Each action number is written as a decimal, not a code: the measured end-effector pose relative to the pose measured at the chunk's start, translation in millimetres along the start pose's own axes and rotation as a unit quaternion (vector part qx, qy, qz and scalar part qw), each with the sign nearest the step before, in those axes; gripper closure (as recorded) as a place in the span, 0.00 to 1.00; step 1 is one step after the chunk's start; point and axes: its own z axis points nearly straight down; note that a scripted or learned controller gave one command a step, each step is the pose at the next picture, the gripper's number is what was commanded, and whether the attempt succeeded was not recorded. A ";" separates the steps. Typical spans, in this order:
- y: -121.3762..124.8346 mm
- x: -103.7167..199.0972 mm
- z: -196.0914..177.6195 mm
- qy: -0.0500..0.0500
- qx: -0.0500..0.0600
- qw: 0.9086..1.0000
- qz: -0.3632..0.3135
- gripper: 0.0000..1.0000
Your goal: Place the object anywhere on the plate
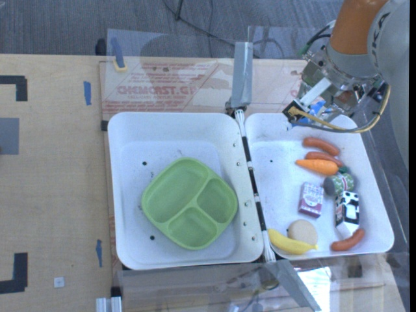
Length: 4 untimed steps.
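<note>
The gripper (pixel 317 104) hovers over the right bin's (pixel 276 174) far rim, and whether it is open or closed cannot be told. Picking appears to come next: it would descend to the sausage (pixel 321 145) just beyond it, with the green plate (pixel 188 203) well to its left.

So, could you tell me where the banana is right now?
The banana lies in the lower left corner of the right bin, beside a pale round disc.
</note>
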 end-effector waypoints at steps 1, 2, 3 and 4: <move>-0.1 1.7 -6.5 -0.002 0.001 1.000 -0.003 1.00; 0.3 2.9 -13.0 -0.004 0.002 1.000 -0.005 1.00; -82.2 4.1 -10.9 0.000 0.001 0.992 -0.123 1.00; -130.3 35.0 16.2 0.000 0.000 0.965 -0.262 1.00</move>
